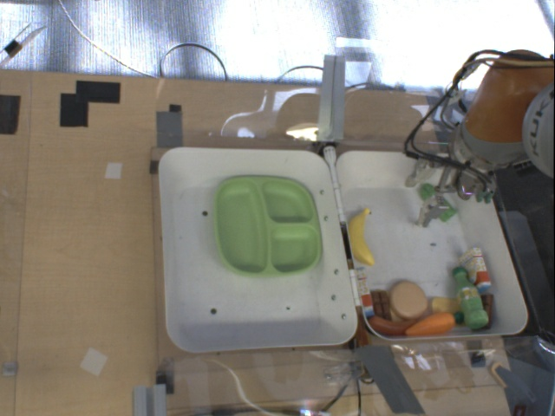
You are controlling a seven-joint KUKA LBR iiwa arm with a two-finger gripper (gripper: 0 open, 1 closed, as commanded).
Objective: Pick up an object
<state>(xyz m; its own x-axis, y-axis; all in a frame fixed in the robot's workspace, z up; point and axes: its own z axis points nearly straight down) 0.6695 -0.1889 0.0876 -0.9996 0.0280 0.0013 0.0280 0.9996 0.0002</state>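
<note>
**Toy food crowded in the near corner, a lone banana easiest to grasp**

While the grey arm with its orange band reaches in from the right, its two-finger gripper hangs over the far part of the right-hand shallow white bin, above bare floor. Something small and green sits at the fingertips, but whether that belongs to the gripper or is a held piece cannot be told, nor whether the claw is apart or together.

The likeliest target, a small yellow plastic banana, lies alone by the left wall of that bin, well apart from the gripper. It is probably light, stiff and smooth, so a pinch across its narrow middle should hold better than one at the tapering ends, where it could squirt out.

At the near edge the rest lie packed together: a round tan disc-shaped toy, an orange carrot-shaped toy, a green bottle-shaped toy and a small white bottle with a red band. These touch or crowd each other, leaving little room for fingers.

The left white bin holds a pale green divided plastic plate, wide and flat, a poor fit for a narrow pinch.
</note>
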